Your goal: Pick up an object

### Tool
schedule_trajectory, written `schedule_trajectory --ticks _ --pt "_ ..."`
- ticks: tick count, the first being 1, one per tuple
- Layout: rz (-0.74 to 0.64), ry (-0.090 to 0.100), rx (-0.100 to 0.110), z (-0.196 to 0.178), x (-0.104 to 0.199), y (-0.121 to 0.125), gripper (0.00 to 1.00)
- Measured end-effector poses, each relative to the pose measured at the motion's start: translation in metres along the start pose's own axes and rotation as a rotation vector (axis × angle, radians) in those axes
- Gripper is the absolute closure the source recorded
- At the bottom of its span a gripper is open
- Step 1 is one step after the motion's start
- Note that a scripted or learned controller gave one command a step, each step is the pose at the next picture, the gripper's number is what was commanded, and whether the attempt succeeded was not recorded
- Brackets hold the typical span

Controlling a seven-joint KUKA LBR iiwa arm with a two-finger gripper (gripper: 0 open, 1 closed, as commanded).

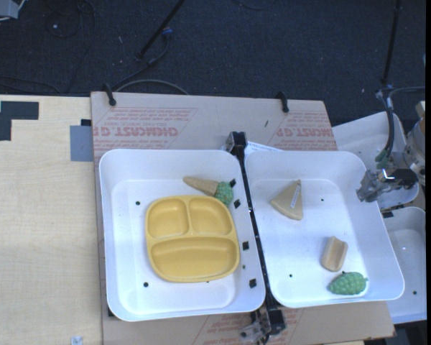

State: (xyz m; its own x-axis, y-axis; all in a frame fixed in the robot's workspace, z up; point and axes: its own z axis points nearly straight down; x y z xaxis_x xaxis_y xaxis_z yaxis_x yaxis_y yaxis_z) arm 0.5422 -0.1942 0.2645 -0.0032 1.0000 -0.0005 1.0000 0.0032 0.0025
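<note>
The left bin [122,192] holds a yellow divided plate [192,237] and, just behind it, a tan cone with a green tip [210,187]. In the right bin [359,171] lie a pale cheese-like wedge [289,200], a tan bread-like block [334,254] and a green bumpy piece [347,284] near the front right corner. My gripper [373,185] hangs at the right bin's right rim, well away from the wedge. Nothing shows between its fingers.
Both bins rest on a cardboard sheet [201,124] on a light wooden bench [36,214]. A black divider [248,221] runs between the bins. White paper and cables [388,131] lie at the right, beside the arm.
</note>
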Motion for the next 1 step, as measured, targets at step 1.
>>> schedule_trajectory --ticks 1 --pt "-0.002 0.003 0.006 0.0090 0.0426 0.0026 1.00"
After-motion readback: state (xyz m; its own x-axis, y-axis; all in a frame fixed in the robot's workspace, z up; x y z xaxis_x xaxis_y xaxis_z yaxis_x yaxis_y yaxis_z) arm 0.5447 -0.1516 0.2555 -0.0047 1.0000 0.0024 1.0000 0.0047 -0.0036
